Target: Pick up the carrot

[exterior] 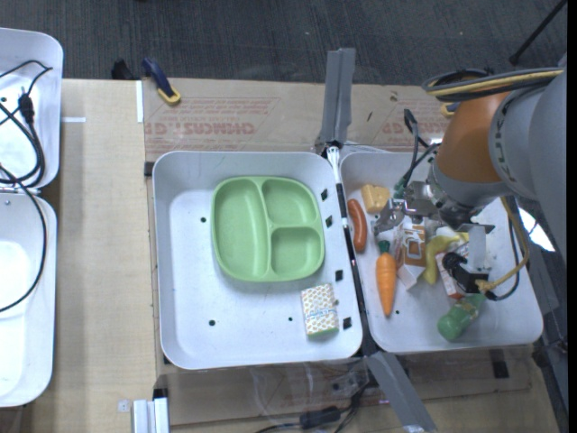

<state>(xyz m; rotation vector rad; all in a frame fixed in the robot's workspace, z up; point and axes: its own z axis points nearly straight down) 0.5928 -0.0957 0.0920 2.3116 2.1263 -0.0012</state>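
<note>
Orange carrot (387,282) lies lengthwise, tip down-frame, in right bin (514,327).

even overhead light, soft shadows, sharp

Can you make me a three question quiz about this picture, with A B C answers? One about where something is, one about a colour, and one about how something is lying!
1. Where is the carrot?
A. In the right bin
B. On the green plate
C. On the floor

2. What colour is the plate in the left bin?
A. Red
B. Green
C. Blue

3. How is the carrot resting?
A. Standing upright in a cup
B. Held high in the air
C. Lying flat on the bin floor

Answers:
1. A, the carrot sits in the right bin, near the wall between the bins.
2. B, the divided plate is light green.
3. C, it lies flat with its green top towards the gripper and its tip pointing away from it.
</note>
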